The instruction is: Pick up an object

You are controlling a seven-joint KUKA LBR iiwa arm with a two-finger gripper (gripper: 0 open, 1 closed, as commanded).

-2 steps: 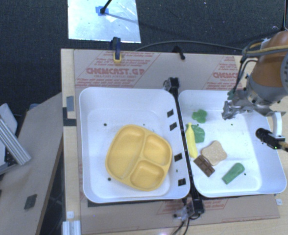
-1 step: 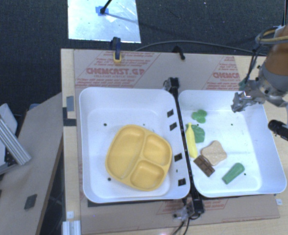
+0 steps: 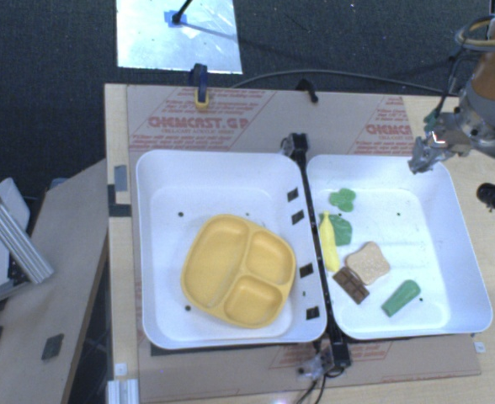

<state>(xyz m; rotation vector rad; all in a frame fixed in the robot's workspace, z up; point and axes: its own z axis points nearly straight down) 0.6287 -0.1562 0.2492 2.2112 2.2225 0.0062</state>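
Gripper hangs at the upper right of the frame, over the top right corner of the right bin; how its jaws stand I cannot tell, as the tip is small and blurred against the bin's rim. Nothing shows beneath it or in its grasp. Behind it the grey wrist and the orange band of the arm run off the frame's right edge.

Down and left of the gripper, well apart from it, the candidates lie in the lower left part of the right bin: two green pieces near the divider, a yellow strip along the bin's left wall just beside them, a tan toast slice below, a brown bar touching the toast's lower left, and a green block lying apart toward the lower right.

Further left, the left bin holds a yellow tray with three compartments.

I judge this to be the approach step, with no object chosen yet by position. The next move calls for travel down and left over one piece, then a descent. The green block looks the easiest target, since it lies clear of its neighbours; the toast and bar touch, so a grasp there risks nudging both.
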